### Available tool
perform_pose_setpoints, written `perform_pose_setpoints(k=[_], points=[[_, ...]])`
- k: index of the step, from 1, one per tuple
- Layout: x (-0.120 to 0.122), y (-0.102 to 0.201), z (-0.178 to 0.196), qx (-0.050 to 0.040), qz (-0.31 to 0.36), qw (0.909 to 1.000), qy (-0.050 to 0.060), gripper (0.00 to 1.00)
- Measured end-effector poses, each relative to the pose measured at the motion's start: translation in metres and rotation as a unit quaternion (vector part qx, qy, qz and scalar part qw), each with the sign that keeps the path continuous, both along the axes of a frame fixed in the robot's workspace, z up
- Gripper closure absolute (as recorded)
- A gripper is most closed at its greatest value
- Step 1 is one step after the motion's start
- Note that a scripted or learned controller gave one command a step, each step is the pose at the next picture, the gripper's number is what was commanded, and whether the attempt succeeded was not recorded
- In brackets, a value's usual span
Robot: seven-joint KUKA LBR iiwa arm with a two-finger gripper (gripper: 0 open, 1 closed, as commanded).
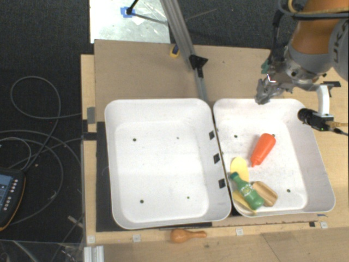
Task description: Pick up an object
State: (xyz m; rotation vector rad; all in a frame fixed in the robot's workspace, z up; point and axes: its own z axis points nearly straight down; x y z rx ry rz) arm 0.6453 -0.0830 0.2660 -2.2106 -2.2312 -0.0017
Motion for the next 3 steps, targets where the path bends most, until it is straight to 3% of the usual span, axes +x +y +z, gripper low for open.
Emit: perform_pose_setpoints(k=[3], points=[[-0.037, 0.15, -0.034, 0.0007, 0.0, 1.0, 0.0, 1.0]])
